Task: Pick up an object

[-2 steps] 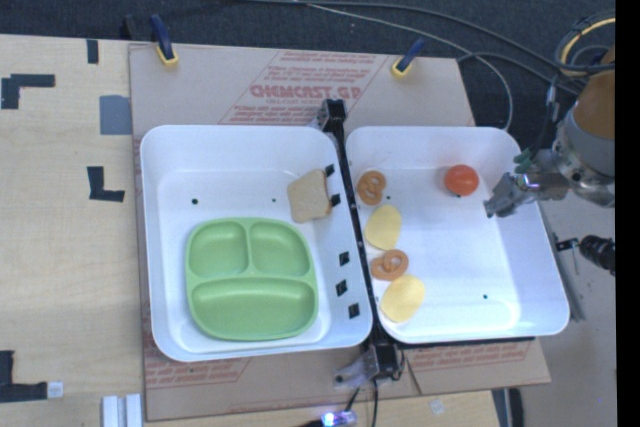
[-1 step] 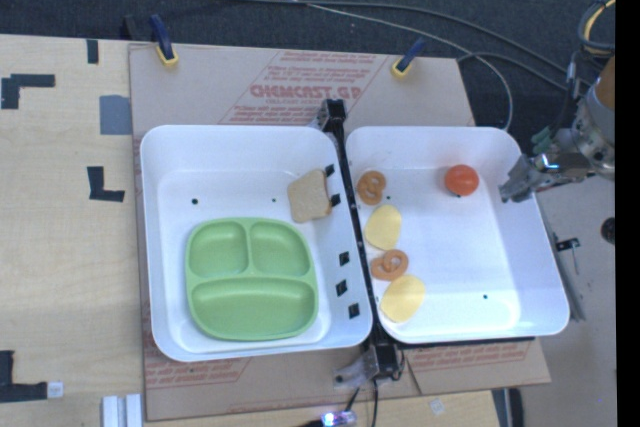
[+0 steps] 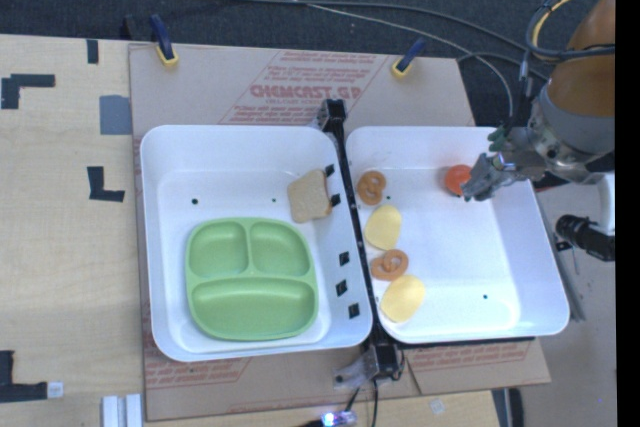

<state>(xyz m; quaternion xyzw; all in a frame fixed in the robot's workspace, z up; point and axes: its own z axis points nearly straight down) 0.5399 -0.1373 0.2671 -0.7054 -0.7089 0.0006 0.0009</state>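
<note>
The right bin (image 3: 500, 265) holds a small red-orange round object (image 3: 456, 178) near its far right side. Along its left side lie two orange pretzel-shaped pieces (image 3: 371, 185) (image 3: 389, 264) and two pale yellow pieces (image 3: 383, 227) (image 3: 402, 298). My gripper (image 3: 481, 181) hangs low at the bin's right wall, right next to the red-orange object on its right. From here I cannot tell whether it touches that object.
The left bin (image 3: 170, 175) contains a green divided plate (image 3: 250, 277) and a tan bread slice (image 3: 309, 197) leaning by the divider (image 3: 345, 215). Cables run across the dark floor behind the bench. The bare middle and right of the right bin offer free room.
</note>
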